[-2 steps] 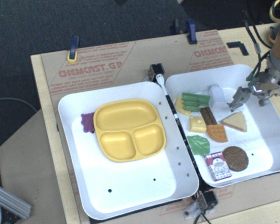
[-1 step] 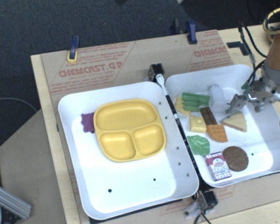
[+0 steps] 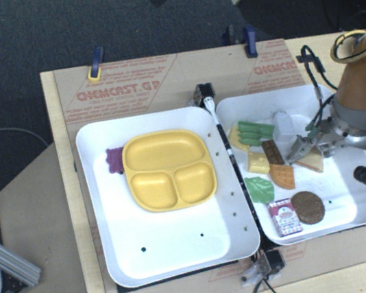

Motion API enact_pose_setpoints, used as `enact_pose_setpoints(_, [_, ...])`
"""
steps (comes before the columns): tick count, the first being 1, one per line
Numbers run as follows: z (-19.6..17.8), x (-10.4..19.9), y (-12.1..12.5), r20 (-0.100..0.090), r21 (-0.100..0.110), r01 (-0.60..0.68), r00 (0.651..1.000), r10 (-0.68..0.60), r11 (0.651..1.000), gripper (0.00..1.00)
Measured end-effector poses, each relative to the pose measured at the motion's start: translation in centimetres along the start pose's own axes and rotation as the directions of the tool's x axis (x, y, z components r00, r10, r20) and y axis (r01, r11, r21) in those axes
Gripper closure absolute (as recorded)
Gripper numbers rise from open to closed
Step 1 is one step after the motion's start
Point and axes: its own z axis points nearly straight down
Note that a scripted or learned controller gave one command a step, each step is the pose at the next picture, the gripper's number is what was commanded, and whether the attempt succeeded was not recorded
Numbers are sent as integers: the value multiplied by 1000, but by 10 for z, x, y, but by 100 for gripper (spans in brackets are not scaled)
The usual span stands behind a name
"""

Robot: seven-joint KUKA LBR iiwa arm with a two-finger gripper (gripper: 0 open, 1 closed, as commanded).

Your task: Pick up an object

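Note:
The right bin (image 3: 321, 99) holds several toy foods: a green bean piece (image 3: 257, 130), a yellow cheese block (image 3: 259, 162), a brown bar (image 3: 272, 153), an orange slice (image 3: 283, 176), a green leaf (image 3: 260, 189), a round brown cookie (image 3: 309, 207), a red and white packet (image 3: 286, 218) and a clear cup (image 3: 282, 125). My gripper (image 3: 308, 146) hangs low over the middle of this bin, beside a tan wedge (image 3: 312, 163) and right of the brown bar. Nothing shows plainly between its fingers.
The left bin (image 3: 103, 190) bears a yellow divided plate (image 3: 169, 167) with a purple piece (image 3: 114, 160) at its left edge. Blue and yellow clamps (image 3: 95, 66) sit at the bench's back edge. Cables run behind the arm at the right.

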Motion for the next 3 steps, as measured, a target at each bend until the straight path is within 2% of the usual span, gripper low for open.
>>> enact_pose_setpoints(1, [-12, -1, 2, 3, -7, -1, 1000, 1, 1000, 100])
enact_pose_setpoints(3, [-106, -11, 2, 3, -5, -1, 1000, 1, 1000, 100])
